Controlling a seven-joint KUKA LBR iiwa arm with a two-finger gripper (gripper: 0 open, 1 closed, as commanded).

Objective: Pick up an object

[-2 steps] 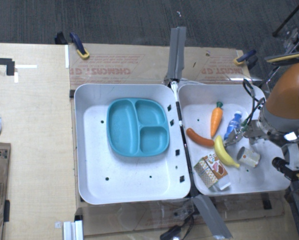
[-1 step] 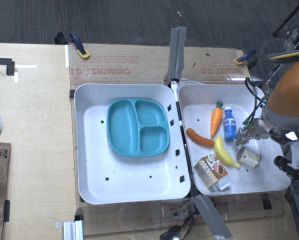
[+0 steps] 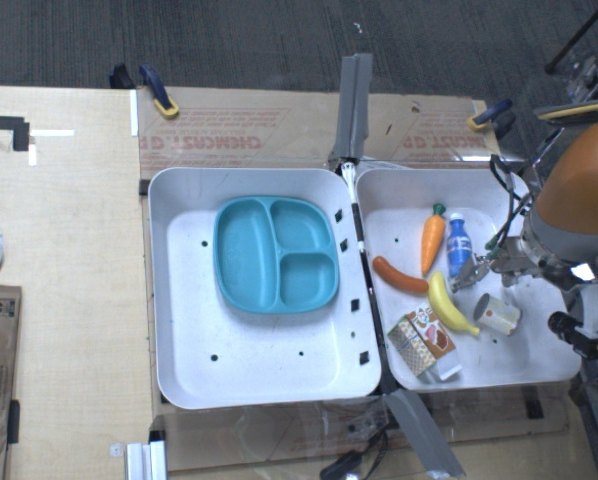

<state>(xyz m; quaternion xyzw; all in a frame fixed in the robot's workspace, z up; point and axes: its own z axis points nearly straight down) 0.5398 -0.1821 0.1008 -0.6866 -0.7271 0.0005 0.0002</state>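
Observation:
The right bin (image 3: 539,368) holds a carrot (image 3: 433,240), a blue bottle (image 3: 458,243), an orange-red sausage (image 3: 400,277), a banana (image 3: 449,306), a small printed carton (image 3: 425,341) and a white cup (image 3: 498,314) lying on its side. My gripper (image 3: 472,272) reaches in from the right, low over the bin. Its tip is just right of the bottle's lower end, above the banana and up-left of the cup. Nothing is visibly lifted.
The left bin (image 3: 179,298) holds a blue divided plate (image 3: 277,254). A grey divider post (image 3: 354,103) stands behind the seam between the bins. Clamps sit at the back corners, and the arm's cables hang by the right bin's rim.

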